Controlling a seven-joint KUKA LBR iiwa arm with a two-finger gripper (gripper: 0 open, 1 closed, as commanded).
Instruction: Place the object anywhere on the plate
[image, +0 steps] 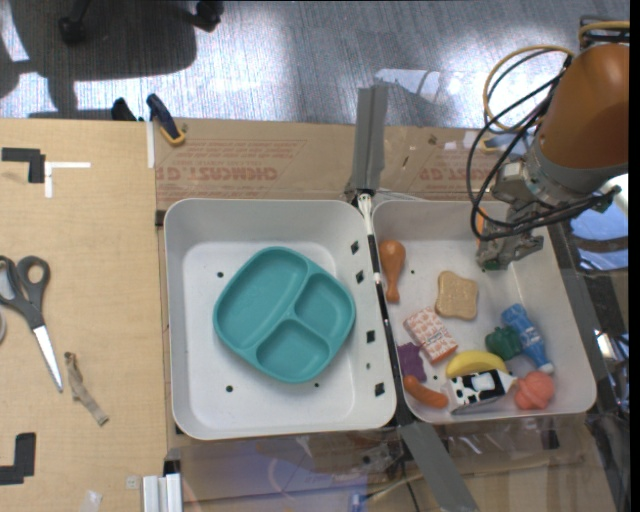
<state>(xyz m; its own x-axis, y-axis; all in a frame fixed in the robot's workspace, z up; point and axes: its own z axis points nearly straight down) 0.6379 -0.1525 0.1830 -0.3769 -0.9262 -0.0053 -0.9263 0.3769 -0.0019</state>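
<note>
A teal plate (285, 313) with three compartments lies in the left bin (190, 330). The right bin (570, 330) holds several toy foods: a drumstick (392, 265), a toast slice (457, 295), a pink carton (430, 334), a banana (476, 362), a carrot (425, 392), a black-and-white cow piece (480, 388), a blue bottle (525, 333) and a peach-coloured fruit (535, 390). My gripper (497, 255) hangs over the right bin's far part, above and right of the toast. I see nothing between its fingers.
Scissors (30, 300) and a small scrap (85, 390) lie on the wooden bench to the left. A flattened cardboard sheet (260, 165) sits behind the bins. Cables (515, 100) loop off the arm above the right bin.
</note>
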